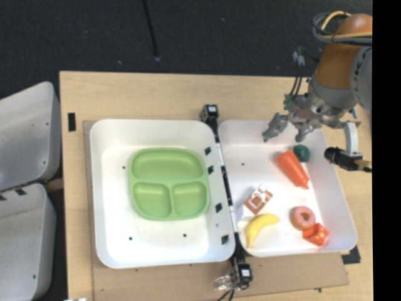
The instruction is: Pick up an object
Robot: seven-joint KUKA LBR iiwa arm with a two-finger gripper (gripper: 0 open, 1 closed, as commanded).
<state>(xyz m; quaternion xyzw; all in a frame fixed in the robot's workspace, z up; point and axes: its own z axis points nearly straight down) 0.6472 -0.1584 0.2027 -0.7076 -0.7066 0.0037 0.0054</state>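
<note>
A dark floor surrounds a pale wooden counter that carries two shallow white bins pressed side by side, so the arm can reach either one from the right. The hand hangs over the far edge of the right bin, its two fingers spread apart with nothing between them, which looks like readiness for a descent rather than a carry.

Every candidate lies nearer the camera than the hand. Just below it sits the carrot, lying flat with its green top pointing toward the hand (the closest pick, I would judge). Further below and slightly left is a small orange-and-white block, then the banana against the dividing wall. Below and to the right lie the pink donut and a red piece touching it.

Well off to the hand's left, the left bin holds a green divided plate, lying flat.
</note>
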